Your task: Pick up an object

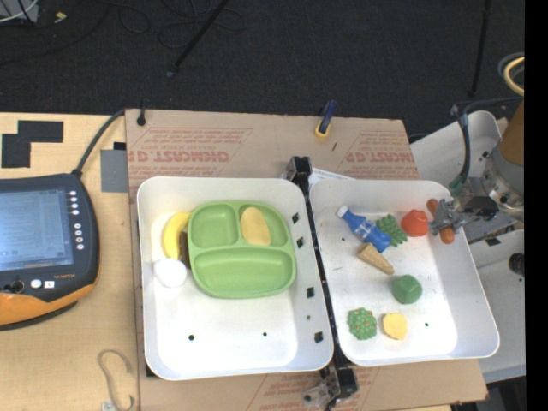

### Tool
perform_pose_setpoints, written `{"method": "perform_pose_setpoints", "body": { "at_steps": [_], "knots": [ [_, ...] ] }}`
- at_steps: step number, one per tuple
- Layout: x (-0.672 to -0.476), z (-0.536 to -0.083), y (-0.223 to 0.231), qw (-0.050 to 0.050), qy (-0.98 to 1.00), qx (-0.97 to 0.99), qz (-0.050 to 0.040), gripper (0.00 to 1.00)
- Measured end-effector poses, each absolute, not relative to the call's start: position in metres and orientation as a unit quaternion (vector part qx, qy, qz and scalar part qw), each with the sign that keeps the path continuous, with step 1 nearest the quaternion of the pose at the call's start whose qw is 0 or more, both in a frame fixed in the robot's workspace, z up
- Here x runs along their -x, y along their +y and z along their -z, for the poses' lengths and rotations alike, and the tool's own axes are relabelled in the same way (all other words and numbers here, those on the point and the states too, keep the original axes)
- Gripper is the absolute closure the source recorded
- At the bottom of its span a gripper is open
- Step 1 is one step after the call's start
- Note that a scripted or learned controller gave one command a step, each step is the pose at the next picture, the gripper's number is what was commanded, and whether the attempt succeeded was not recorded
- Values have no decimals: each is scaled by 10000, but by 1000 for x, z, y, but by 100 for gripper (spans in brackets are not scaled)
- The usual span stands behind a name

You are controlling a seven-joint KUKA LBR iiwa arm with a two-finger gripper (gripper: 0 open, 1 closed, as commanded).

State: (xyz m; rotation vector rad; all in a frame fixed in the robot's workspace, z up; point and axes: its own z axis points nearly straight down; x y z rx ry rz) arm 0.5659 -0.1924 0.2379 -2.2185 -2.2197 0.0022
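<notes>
The end effector (pixel 451 216) sits over the right edge of the right bin (pixel 462 332), and I think it is only getting ready to grab; I cannot tell how wide it is. The nearest toy is the red ball (pixel 415 223), just beside it, so the next move would be to slide left and go down over it. The blue bottle (pixel 363 227) lies flat a bit farther left, its long side slanted, cap up-left.
</notes>
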Motion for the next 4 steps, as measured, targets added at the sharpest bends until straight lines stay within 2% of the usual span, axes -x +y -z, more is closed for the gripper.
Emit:
{"method": "perform_pose_setpoints", "body": {
  "at_steps": [1, 2, 4],
  "knots": [
    [-566, -238, -192, 16, -7073, 7069, -7, 0],
    [-569, -176, -183, 42, -7081, 7061, -20, 0],
    [-569, -87, -187, 15, -7078, 7064, 0, 0]
  ]
}}
